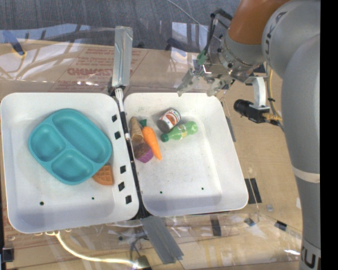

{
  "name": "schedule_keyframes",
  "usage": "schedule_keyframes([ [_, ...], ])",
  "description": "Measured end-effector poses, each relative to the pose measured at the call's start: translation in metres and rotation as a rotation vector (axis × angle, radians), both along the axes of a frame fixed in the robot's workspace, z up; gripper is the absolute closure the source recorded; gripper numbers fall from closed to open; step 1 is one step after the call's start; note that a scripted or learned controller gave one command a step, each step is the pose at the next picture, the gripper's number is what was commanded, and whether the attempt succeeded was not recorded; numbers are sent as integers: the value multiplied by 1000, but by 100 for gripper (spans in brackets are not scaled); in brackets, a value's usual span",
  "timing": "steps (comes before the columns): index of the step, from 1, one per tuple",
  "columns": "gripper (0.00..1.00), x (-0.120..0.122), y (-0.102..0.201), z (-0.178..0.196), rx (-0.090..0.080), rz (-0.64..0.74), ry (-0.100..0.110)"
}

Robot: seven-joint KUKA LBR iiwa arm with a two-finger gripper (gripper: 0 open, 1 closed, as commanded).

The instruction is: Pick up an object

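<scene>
My gripper (203, 87) hangs over the far rim of the right bin (214, 190), its fingers spread open with nothing between them. Just below it in that bin lie a small can with a red label (169, 118) and a green bottle (180, 131) on its side. An orange carrot (152, 142) lies left of them, beside a brown bread stick (136, 131) and a purple piece (144, 154) near the bin's left wall.
The left bin (22, 207) holds a teal divided plate (70, 145) with a waffle-like piece (103, 176) tucked at its near right edge. A grey divider strip (122, 55) stands behind the gap between the bins. The arm's wrist (253, 16) fills the top right.
</scene>
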State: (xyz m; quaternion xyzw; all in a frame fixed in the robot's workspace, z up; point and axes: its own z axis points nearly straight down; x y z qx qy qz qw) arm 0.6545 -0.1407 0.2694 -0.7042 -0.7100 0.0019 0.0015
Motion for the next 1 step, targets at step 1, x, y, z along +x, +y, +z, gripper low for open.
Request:
schedule_keyframes([
  [1, 0, -32, -62, -128, 3, 160, 7],
])
